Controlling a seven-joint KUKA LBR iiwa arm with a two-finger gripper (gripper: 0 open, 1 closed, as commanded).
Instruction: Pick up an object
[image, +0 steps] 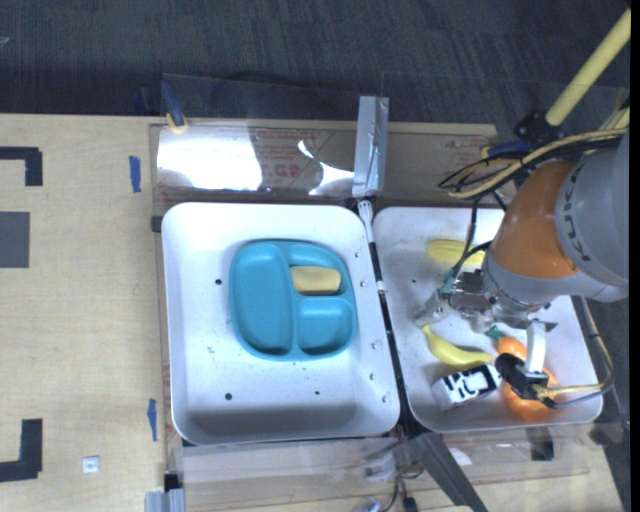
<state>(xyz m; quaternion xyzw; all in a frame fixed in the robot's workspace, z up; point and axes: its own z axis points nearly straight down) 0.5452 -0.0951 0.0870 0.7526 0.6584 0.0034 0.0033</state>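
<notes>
My gripper (447, 304) hangs over the middle of the right bin (400, 262), below the arm's orange band. A yellow banana-shaped thing (455, 351) lies just in front of it, close to the gripper. Another yellow thing (444, 250) lies behind it near the bin's back wall, partly hidden by the wrist. A black thing with white markings (468, 384) sits by the front wall. An orange thing (511, 347) lies at the right, partly covered by the robot's parts.
The left bin (190, 300) holds a blue divided plate (265, 300) with a pale yellow piece (316, 280) in its back right compartment. A raised divider (378, 300) separates the two bins. Cables trail behind the arm at the upper right.
</notes>
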